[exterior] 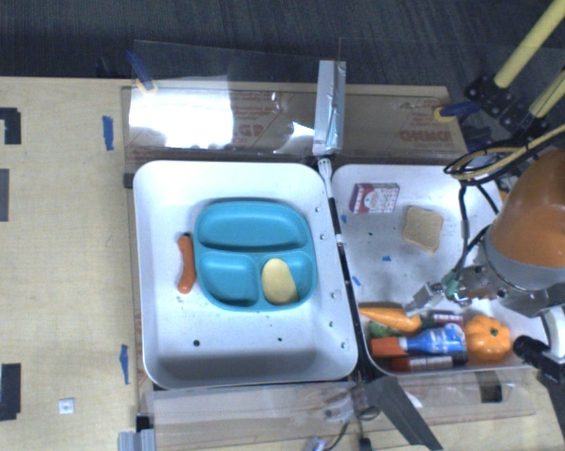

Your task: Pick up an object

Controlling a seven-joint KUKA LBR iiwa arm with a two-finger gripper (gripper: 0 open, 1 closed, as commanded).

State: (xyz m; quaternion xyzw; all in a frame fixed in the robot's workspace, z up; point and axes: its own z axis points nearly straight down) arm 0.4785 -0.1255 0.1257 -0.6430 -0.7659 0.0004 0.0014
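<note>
At lower right, the gripper (439, 292) hangs just above the carrot (392, 318), presumably to grasp it; its fingers' spread I cannot tell.

Colours in two white bins (160, 252)

Turquoise tray (254, 252) with pale yellow egg-shape (279, 281); orange sausage (185, 263) beside; red-and-white carton (374, 198), tan sponge (422, 227), orange carrot (391, 318), orange pumpkin (487, 338), red-blue tube (423, 345).

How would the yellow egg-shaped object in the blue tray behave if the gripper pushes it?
The yellow egg-shaped object looks smooth and rounded, so it would probably roll or slip. The raised walls of the blue tray compartment would likely stop it soon.
</note>
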